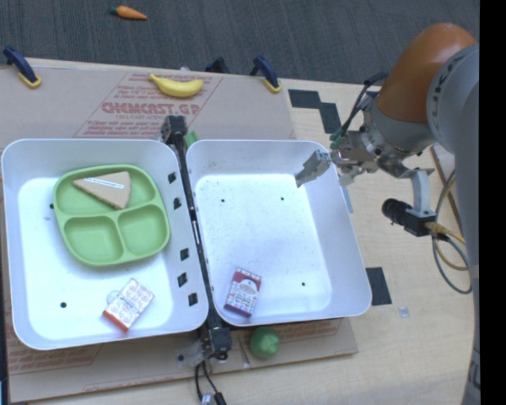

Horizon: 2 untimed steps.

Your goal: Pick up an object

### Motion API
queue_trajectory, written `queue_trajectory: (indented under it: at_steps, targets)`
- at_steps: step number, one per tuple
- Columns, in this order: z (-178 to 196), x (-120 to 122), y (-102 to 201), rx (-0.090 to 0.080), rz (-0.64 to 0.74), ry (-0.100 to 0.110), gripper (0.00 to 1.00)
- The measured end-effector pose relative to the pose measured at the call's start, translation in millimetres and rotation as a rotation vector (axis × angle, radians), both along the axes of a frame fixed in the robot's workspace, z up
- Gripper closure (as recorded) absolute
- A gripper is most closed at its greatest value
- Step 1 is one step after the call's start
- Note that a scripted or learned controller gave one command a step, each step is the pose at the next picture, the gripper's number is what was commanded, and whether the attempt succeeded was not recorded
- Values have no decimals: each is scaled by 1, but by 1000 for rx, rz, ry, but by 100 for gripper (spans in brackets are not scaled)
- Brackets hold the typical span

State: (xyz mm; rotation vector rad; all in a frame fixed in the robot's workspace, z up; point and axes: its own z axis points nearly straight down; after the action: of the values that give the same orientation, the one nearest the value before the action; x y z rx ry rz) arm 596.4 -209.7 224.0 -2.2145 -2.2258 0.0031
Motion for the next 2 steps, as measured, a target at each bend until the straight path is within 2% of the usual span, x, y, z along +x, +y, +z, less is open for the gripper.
queue_trajectory:
  at_steps: [1, 2]
  targets:
    - [-132, 54, 0, 1, 3, 1, 0]
    - [-121, 55, 1, 1, 6, -1, 100]
